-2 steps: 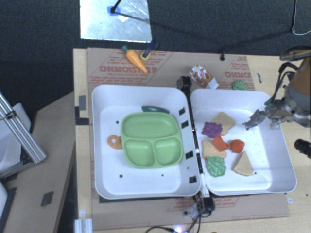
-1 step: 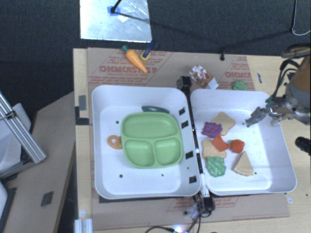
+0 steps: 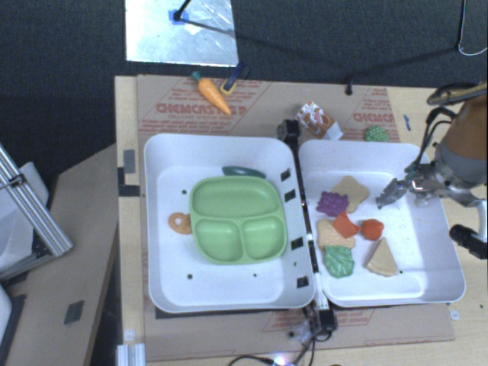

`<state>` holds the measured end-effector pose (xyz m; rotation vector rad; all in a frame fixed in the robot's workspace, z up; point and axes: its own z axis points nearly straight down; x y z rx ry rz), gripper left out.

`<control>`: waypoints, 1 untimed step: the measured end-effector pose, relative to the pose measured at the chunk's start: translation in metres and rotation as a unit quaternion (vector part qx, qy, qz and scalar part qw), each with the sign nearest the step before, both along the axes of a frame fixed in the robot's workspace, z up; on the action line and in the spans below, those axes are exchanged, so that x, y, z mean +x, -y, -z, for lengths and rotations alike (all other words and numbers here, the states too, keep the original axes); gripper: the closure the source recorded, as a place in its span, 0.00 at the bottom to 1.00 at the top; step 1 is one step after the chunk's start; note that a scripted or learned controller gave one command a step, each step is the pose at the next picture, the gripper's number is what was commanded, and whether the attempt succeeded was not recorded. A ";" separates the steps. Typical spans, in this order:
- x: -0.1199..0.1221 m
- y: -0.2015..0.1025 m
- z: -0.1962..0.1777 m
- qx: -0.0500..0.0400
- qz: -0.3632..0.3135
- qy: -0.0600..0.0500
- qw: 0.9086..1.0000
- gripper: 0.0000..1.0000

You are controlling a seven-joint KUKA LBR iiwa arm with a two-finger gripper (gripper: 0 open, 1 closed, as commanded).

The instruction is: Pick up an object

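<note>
Camera view: gripper [image 3: 390, 195] hovers over right bin [image 3: 438, 280], near toast slice [image 3: 352, 190]

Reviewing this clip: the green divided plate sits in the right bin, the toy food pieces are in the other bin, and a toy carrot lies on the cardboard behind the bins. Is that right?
Not quite. The camera view shows the green divided plate in the left bin, not the right one. The toy food pieces are in the other bin, the right bin, and the toy carrot does lie on the cardboard behind the bins.
</note>
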<state>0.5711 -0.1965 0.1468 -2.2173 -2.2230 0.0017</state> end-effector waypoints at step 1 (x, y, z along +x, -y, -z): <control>0.003 -0.008 0.059 0.001 -0.001 0.000 1.000 0.00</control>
